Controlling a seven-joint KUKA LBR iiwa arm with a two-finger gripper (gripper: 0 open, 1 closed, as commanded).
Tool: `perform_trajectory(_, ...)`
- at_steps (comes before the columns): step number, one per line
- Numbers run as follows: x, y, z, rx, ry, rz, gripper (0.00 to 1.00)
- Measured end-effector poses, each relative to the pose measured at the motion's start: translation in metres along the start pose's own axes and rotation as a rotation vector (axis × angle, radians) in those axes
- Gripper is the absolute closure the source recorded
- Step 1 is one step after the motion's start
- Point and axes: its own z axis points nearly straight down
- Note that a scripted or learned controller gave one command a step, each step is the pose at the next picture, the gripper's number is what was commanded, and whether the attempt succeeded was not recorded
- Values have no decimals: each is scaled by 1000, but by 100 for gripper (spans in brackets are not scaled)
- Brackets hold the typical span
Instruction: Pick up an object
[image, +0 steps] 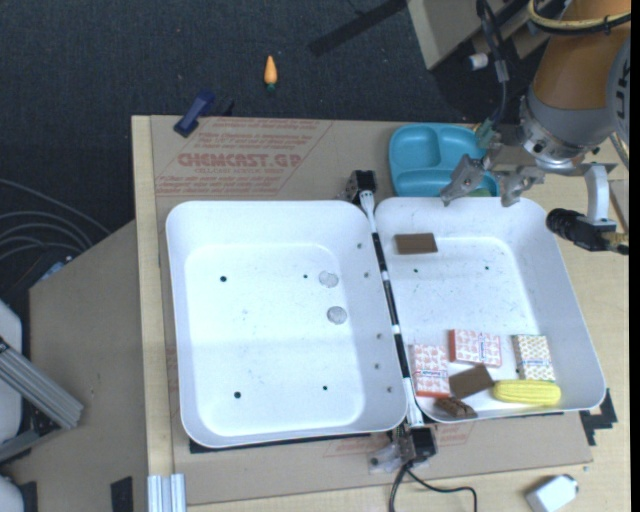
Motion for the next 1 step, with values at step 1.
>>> perform_trajectory(1,39,-48,68,1,0,-1,0)
